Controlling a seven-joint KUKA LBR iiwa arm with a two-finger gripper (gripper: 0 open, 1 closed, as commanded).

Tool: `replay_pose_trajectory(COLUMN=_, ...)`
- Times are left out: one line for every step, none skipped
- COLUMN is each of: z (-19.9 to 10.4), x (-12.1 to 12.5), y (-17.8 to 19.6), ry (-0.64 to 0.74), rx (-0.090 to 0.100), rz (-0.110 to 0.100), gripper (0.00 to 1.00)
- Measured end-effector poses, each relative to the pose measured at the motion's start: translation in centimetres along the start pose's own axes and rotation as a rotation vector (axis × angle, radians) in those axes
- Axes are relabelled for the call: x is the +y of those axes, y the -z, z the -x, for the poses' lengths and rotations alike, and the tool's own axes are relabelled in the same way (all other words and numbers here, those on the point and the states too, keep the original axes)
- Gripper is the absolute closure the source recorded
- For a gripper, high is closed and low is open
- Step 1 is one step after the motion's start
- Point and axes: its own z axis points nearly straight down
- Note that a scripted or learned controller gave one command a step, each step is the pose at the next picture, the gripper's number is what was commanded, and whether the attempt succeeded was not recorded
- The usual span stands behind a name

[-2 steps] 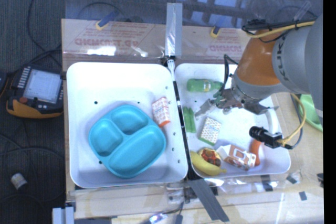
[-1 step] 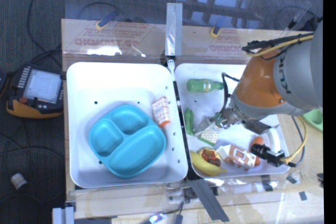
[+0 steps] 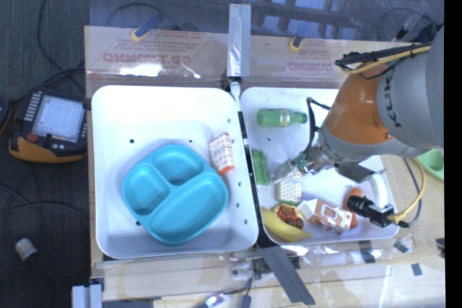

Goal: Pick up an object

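Note:
My gripper (image 3: 298,165) reaches down into the right bin (image 3: 382,177), its tip just above a small white patterned box (image 3: 289,190). A green bottle (image 3: 281,117) lies at the back of this bin. A small green packet (image 3: 259,166) rests by the left wall. At the front lie a yellow banana (image 3: 283,229), a red packet (image 3: 289,213) and a white and orange carton (image 3: 329,216). The arm hides part of the bin's middle.
The left bin (image 3: 123,119) holds a blue divided plate (image 3: 175,192) and a small orange and white carton (image 3: 221,153) near its right wall. A raised divider (image 3: 247,155) separates the two bins.

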Motion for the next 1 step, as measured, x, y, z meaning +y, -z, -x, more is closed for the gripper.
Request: replay_pose_trajectory(z=-4.59, x=3.49, y=10.11, ry=-0.102, rx=0.003, rz=-0.018, gripper=1.00)
